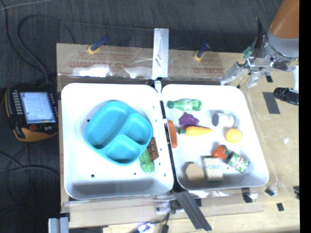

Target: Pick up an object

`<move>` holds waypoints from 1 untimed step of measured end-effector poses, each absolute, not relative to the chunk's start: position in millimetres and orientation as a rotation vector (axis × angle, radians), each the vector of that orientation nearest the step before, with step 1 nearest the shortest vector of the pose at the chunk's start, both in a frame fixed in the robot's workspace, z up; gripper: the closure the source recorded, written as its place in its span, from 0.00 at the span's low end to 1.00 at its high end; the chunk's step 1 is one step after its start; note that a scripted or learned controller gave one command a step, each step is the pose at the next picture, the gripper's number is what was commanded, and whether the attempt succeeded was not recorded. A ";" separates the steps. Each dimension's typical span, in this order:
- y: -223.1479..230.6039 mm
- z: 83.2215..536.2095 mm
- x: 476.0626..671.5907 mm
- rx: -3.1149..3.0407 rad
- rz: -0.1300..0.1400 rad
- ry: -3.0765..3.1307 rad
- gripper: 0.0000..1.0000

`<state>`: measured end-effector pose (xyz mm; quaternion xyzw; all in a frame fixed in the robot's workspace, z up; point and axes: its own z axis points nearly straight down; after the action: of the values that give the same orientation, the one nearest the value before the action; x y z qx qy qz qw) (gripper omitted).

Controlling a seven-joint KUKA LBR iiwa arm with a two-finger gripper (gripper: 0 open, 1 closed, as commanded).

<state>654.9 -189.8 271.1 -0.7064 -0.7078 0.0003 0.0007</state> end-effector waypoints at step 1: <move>-152.3 129.1 607.1 -2.271 0.003 -2.171 0.00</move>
<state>607.1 -152.3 129.1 -0.7228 -0.6910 0.0011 -0.0003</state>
